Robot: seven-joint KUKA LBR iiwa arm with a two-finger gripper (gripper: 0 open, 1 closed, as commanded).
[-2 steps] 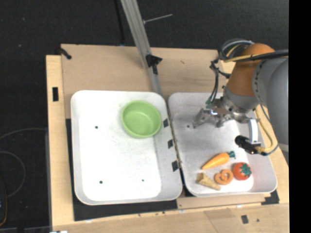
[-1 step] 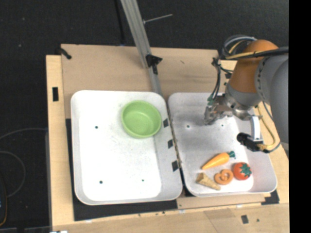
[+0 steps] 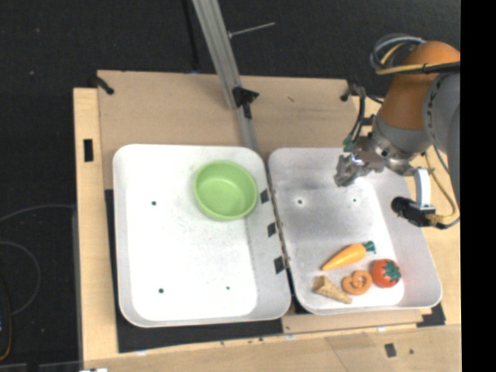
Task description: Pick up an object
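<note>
In the right bin (image 3: 325, 184), near its front right corner, lie an orange carrot (image 3: 344, 256), a red tomato (image 3: 384, 273), a small orange ring-shaped piece (image 3: 356, 282) and a tan wedge (image 3: 330, 288). A green bowl (image 3: 225, 191) sits in the left bin (image 3: 155, 270), toward its back right. My gripper (image 3: 346, 170) hangs over the back right part of the right bin, well behind the carrot and the other food pieces. Nothing shows between or under its tip.
A slanted metal pole (image 3: 221, 56) runs from the top of the view down to the gap between the bins. The wooden bench (image 3: 170, 107) surrounds both bins. A black cable connector (image 3: 411, 210) hangs by the right bin's right rim.
</note>
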